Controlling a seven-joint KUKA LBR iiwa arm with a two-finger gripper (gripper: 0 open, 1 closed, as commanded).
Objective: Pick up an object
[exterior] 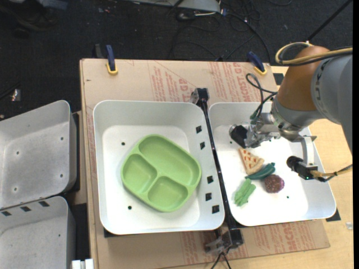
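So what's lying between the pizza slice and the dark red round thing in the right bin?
In the camera view, a dark green pod-like piece lies between the pizza slice and the dark red round piece.

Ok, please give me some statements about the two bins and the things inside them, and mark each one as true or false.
1. The green plate lies in the left bin. True.
2. The pizza slice lies on the green plate. False: it lies in the right bin, beside the dark green item.
3. The gripper is over the right bin. True.
4. The green plate has only one compartment. False: it has three.
5. The dark red round item is in the right bin. True.
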